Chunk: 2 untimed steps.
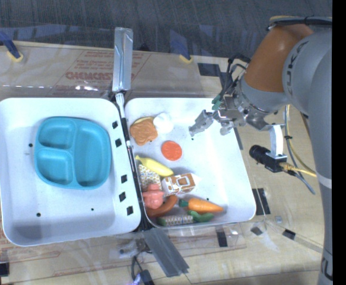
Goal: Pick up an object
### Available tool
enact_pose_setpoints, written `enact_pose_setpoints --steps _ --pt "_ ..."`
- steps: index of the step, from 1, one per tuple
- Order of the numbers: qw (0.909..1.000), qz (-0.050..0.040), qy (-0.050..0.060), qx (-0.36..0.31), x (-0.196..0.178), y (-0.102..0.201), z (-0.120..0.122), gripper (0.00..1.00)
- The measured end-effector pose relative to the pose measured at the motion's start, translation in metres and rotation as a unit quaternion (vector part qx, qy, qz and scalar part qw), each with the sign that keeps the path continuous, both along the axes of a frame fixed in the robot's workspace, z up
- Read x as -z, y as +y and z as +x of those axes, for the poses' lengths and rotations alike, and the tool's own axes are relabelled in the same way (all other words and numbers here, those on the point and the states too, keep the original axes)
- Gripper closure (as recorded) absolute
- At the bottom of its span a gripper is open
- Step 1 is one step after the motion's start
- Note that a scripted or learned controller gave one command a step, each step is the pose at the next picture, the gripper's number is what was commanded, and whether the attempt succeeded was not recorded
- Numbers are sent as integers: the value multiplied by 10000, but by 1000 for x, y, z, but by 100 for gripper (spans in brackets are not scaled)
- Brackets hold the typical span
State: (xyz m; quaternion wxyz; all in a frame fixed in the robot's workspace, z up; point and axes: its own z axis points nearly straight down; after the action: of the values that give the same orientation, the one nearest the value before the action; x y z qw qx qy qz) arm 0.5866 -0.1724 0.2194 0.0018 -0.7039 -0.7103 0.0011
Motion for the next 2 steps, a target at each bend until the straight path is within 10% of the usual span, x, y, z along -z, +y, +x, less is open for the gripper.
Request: enact_pose_setpoints --steps 1,2 --pt "9994 -6 -31 -347 126 67 11 0" --pt "9994 -12 -25 -358 116 66 11 100"
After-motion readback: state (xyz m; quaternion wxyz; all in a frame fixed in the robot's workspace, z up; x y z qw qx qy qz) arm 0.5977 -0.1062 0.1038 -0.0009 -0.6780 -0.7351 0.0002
